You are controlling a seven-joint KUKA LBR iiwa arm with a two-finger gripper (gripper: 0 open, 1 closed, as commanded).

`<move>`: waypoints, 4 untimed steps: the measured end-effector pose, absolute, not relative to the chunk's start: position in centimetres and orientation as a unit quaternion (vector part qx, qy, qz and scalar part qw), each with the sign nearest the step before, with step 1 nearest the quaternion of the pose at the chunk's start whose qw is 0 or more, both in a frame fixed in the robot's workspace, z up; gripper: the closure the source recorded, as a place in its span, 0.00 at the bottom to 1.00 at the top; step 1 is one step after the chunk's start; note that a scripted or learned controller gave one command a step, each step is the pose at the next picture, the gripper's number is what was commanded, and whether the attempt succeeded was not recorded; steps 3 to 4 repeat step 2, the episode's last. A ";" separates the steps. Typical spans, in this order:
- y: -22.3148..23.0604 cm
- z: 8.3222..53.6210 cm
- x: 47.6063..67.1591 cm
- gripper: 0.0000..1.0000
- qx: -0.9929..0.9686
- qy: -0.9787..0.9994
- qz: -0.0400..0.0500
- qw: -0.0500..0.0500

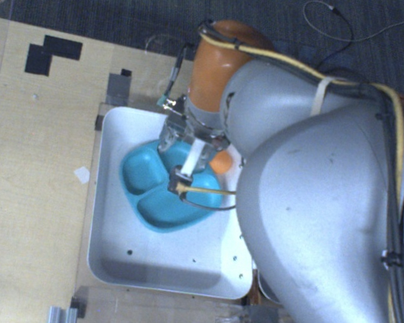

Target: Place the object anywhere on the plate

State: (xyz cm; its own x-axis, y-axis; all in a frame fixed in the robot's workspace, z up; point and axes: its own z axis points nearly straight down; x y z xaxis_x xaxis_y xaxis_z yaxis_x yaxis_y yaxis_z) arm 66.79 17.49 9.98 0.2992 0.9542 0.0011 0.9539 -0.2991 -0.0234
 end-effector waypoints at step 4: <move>18.4 10.0 66.8 0.00 -0.861 -0.508 0.008 0.005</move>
